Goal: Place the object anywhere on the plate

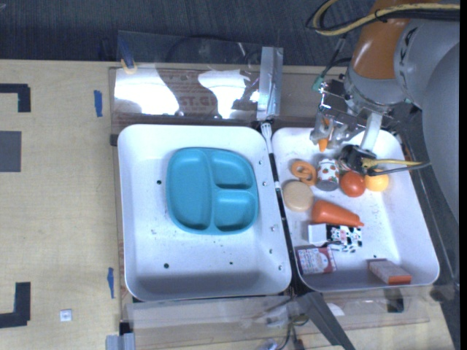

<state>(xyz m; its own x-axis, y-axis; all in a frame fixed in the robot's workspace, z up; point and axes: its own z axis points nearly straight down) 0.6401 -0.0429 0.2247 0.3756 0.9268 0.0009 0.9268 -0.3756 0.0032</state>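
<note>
In the left bin (139, 261) you see a blue divided plate (213, 189) lying flat near the centre, with nothing on it. A metal divider (269, 93) stands upright at the back edge, between the two bins.

Move to the right bin (423, 254), where you find the loose objects grouped together. Nearest the dividing wall sit a pretzel-shaped piece (303, 170) and a round tan disc (297, 195) just in front of it. Beside these lie an orange carrot (336, 212), a small white cup (327, 173), a red tomato (352, 184) and a yellow piece (378, 181) touching the tomato. Toward the front you see a black-and-white cow-patterned item (341, 236), a small dark-red packet (315, 259) and a brown block (389, 272).

The gripper (337, 133) hangs over the back of the right bin, just above the cup and tomato. You cannot tell how its claw is set.
</note>
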